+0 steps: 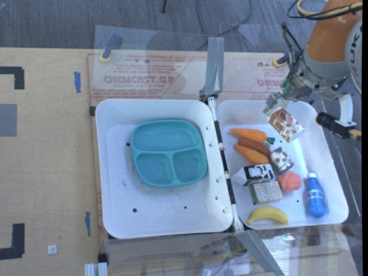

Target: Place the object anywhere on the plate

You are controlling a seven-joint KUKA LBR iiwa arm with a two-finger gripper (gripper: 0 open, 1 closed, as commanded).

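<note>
A teal three-compartment plate [169,152] lies in the left bin [115,200]. In the right bin [330,154] are two carrots [250,135], a red and white snack packet [286,124], a small dark packet [281,159], a black and white box [258,172], a speckled packet [266,191], a pink ball-like piece [290,181], a blue bottle [314,195] and a banana [267,214]. My gripper [277,103] hangs over the far part of the right bin, its tip right at the top corner of the snack packet. I cannot tell whether it grips the packet.
A raised divider [221,160] runs between the two bins. A grey upright bracket [214,68] stands behind them. The arm with its orange band [336,16] and cables comes in from the upper right.
</note>
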